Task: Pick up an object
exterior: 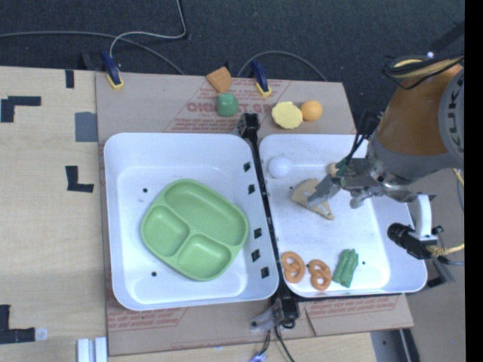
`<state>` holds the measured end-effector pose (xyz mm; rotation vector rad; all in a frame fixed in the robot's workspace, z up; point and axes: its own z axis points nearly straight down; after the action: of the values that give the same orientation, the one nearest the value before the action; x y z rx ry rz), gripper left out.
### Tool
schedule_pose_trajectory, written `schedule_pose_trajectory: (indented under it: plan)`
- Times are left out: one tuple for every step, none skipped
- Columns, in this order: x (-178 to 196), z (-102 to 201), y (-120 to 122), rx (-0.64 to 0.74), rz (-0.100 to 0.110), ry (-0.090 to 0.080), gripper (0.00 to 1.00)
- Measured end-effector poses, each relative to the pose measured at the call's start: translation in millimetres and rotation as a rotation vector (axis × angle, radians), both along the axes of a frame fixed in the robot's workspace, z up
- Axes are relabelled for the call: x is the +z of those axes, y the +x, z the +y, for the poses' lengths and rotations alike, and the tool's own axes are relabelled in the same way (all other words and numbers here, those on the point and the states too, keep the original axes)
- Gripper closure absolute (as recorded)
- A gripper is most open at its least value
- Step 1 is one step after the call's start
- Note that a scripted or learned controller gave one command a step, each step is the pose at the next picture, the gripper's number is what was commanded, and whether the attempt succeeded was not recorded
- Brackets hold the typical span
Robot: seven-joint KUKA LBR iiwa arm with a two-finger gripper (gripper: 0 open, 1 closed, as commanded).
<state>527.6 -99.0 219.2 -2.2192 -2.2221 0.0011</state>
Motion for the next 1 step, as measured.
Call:
schedule_pose_trajectory:
  plan:
    - [-82.5,-5.4,53.5,0.000,0.002,0.000,0.00]
